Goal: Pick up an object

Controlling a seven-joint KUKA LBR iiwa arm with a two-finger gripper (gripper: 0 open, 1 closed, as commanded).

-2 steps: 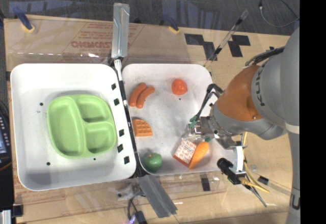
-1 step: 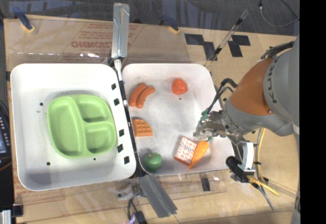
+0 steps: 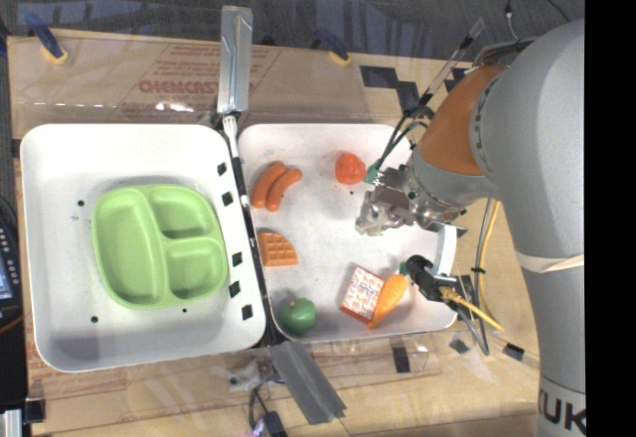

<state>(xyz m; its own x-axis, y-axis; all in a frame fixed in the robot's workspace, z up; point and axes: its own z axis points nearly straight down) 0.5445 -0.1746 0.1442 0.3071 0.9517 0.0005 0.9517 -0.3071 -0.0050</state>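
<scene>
Claw hangs low over the right bin — I cannot tell its state from here. Taking the claw as my mark: a red tomato sits just above-left, twin sausages further left, a waffle lower left, a carrot and patterned box below — a green apple beyond.

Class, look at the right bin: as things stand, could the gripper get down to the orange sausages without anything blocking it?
Probably yes. The sausages lie apart on bare bin floor, left of the gripper, with nothing between them; the waffle piece sits clear below.
</scene>
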